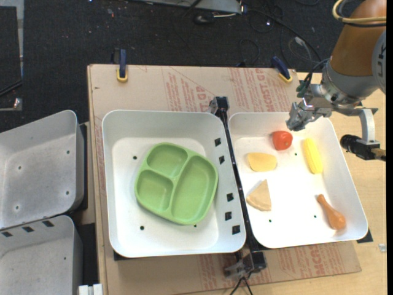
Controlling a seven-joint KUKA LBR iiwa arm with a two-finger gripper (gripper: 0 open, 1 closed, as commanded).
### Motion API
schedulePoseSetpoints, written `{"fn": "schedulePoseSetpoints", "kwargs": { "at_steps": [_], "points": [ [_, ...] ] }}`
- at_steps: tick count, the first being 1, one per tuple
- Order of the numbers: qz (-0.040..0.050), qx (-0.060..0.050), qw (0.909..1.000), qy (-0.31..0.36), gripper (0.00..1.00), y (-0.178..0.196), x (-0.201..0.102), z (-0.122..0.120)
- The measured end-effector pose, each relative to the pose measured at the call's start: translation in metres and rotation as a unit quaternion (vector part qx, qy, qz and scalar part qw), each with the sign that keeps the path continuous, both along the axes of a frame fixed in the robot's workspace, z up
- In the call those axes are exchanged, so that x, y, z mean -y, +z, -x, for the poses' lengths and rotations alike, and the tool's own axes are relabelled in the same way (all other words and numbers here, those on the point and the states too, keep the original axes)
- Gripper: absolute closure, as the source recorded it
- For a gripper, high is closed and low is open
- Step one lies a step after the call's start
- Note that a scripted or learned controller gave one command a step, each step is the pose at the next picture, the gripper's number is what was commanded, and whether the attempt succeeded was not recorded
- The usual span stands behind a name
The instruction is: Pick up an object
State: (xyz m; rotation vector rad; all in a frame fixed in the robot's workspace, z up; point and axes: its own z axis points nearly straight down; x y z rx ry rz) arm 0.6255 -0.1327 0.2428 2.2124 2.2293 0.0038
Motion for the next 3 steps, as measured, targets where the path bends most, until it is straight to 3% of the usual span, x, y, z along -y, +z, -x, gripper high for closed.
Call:
{"fn": "schedulePoseSetpoints", "kwargs": {
  "at_steps": [2,3],
  "points": [
    [-0.0002,-0.001,1.0000,0.000,1.00,0.009,-0.107,-0.002],
    [-0.0001,-0.002,1.0000,0.000,1.00,-0.007,-0.166,0.000]
  ]
}}
